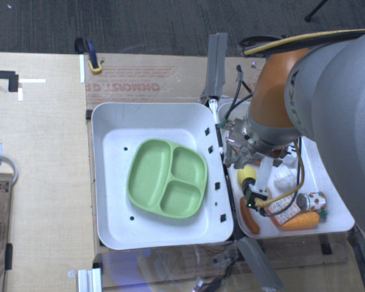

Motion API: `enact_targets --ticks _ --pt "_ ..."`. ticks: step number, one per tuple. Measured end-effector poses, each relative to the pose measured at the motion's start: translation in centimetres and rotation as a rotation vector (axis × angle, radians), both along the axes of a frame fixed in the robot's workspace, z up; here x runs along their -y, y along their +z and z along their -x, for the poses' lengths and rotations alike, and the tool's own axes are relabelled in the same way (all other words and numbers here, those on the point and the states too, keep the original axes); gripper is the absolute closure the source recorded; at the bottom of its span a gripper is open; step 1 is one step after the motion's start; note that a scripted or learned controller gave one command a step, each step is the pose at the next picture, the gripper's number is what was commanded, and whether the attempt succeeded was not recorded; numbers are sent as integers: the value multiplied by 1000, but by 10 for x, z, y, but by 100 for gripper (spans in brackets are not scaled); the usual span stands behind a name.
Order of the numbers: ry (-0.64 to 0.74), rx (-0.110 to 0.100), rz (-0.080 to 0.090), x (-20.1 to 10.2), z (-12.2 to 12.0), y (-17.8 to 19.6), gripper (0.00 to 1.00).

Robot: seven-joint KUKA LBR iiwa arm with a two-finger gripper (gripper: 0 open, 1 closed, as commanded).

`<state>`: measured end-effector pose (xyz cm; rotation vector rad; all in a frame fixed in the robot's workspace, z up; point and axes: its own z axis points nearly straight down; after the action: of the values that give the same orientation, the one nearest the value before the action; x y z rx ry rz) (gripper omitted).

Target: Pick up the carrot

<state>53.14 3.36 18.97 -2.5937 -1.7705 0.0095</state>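
Observation:
The carrot (301, 219), orange and stubby, lies along the front edge of the right bin (337, 215), near its front right corner. My gripper (238, 154) hangs over the left side of that bin, under the orange wrist band, up and to the left of the carrot and well apart from it. The arm's bulk covers much of the bin's back half.
A reddish sausage (249, 218) lies at the right bin's front left, a yellow piece (246, 174) just behind it. A white crumpled item (285, 179) and a small printed can (315, 201) lie close behind the carrot. The left bin (109, 163) holds a green divided plate (168, 178).

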Motion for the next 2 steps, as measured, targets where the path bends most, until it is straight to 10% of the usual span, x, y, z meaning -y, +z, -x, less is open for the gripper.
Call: enact_targets --ticks 1,2 --pt "226 0 -3 33 54 4 100" --pt "423 2 -3 99 46 35 100"
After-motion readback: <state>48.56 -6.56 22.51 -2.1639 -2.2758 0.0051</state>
